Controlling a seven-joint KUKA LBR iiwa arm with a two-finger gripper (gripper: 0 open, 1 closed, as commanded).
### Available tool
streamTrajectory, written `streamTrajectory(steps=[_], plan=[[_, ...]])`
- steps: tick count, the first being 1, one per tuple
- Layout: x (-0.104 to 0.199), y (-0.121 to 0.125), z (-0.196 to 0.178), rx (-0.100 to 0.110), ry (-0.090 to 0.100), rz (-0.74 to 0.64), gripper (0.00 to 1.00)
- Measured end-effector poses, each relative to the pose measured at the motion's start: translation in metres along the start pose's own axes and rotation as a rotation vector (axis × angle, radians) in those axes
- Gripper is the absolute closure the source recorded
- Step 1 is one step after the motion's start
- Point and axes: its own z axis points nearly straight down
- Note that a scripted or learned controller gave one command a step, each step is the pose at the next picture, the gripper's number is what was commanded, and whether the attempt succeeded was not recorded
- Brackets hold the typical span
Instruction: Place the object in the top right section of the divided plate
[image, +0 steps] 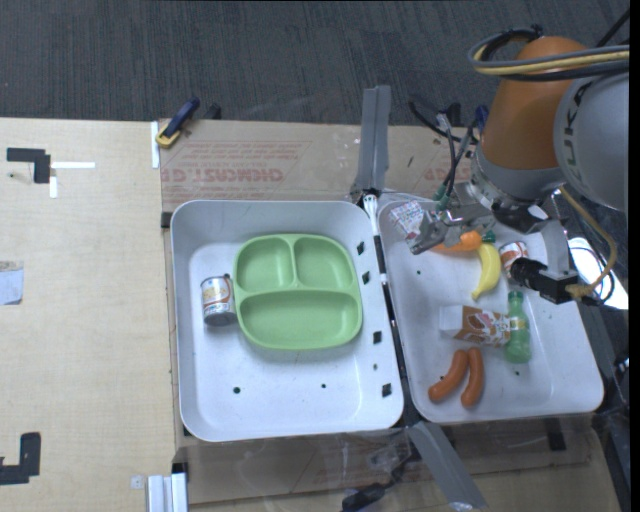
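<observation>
The arm (560, 110) hides the right bin's (560, 400) far corner and the tool's fingers.

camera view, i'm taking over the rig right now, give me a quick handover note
Tool: low over the right bin's far left corner, beside the carrot; grip state unclear.
Plate: green, in the left bin, can beside it.
Right bin also holds a banana, bottle, packet, sausages.
Done: nothing placed in the plate.
Left: pick an object, set it in the top right section.
</observation>
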Motion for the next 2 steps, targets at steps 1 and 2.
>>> streamTrajectory(steps=[1,2], plan=[[0.0745,0.0134,0.0021,0.001,0.001,0.19,1.0],[0.0743,0.0135,0.002,0.0,0.0,0.19,0.0]])
